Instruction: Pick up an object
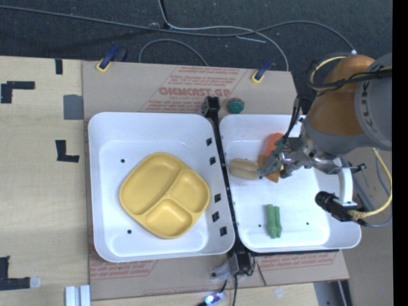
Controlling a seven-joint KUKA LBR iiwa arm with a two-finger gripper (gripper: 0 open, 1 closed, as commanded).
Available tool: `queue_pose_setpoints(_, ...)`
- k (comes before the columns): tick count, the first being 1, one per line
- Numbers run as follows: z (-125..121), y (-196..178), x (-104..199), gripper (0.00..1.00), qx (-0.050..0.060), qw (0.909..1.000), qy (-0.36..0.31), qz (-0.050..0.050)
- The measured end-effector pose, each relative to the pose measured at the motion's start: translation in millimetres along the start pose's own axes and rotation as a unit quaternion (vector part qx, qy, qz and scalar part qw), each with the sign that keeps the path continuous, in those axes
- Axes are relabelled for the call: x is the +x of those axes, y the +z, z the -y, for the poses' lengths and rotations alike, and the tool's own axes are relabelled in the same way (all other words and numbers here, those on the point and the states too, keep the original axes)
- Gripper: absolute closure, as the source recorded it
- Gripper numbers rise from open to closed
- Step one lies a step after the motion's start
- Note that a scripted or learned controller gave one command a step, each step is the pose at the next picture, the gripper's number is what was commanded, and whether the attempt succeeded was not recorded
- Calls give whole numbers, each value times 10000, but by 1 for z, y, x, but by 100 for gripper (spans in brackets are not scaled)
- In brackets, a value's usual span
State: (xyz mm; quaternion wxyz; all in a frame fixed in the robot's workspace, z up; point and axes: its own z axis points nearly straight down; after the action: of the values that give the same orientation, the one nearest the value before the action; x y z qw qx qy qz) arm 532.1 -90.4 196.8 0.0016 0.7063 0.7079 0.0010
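Two shallow white bins are seen side by side on the surface. A yellow divided plate lies in the left bin. In the right bin, a tan object rests near the dividing wall, an orange object is partly hidden beneath the gripper, and a green object lies apart, nearer the front. Whether the fingers are open or closed cannot be told.

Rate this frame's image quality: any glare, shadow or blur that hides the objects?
Camera view: even lighting, soft shadows; the white bins look bright without washing out. The yellow tray and green piece are sharp. Around the gripper detail turns muddy, so the orange object and tan object blur together.
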Motion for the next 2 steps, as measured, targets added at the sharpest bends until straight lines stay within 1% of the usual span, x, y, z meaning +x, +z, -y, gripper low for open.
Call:
queue_pose_setpoints(1, -1, -45, 0, 100, 0, 10000, 3, 1)
queue_pose_setpoints(2, -19, -33, 48, 100, 29, 10000, -17, -9)
